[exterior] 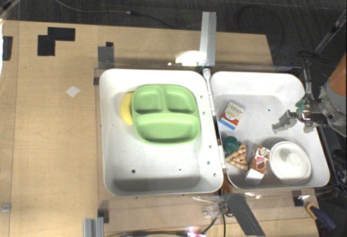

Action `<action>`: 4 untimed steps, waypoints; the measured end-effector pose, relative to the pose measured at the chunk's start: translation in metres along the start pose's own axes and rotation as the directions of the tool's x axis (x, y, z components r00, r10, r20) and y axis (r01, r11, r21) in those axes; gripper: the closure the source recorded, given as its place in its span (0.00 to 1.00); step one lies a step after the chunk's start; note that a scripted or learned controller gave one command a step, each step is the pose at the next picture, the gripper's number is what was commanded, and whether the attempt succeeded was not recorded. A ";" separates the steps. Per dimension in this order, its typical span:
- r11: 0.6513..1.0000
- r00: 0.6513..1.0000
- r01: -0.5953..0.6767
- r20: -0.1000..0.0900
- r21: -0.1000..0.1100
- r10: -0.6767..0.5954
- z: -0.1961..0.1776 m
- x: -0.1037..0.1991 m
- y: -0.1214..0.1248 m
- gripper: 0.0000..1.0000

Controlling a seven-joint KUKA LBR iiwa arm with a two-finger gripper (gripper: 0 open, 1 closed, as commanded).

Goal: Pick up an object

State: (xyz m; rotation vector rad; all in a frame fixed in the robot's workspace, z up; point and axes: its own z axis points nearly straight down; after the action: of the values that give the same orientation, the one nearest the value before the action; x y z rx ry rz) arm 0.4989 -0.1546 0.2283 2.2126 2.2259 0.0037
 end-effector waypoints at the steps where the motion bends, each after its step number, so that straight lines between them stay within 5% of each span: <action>1: 0.963 0.963 0.270 0.001 -0.001 -0.270 0.015 0.006 -0.010 0.00; 2: 0.999 0.999 -0.038 0.001 0.000 0.038 0.039 -0.039 -0.005 0.00; 3: 0.971 0.971 0.240 0.007 -0.012 -0.240 0.119 -0.008 0.001 0.00; 4: 0.979 0.979 0.203 0.003 -0.004 -0.203 0.142 -0.051 0.066 0.00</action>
State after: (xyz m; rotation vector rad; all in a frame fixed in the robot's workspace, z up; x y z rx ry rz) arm 0.5654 -0.2055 0.0869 1.9710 2.4362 0.0050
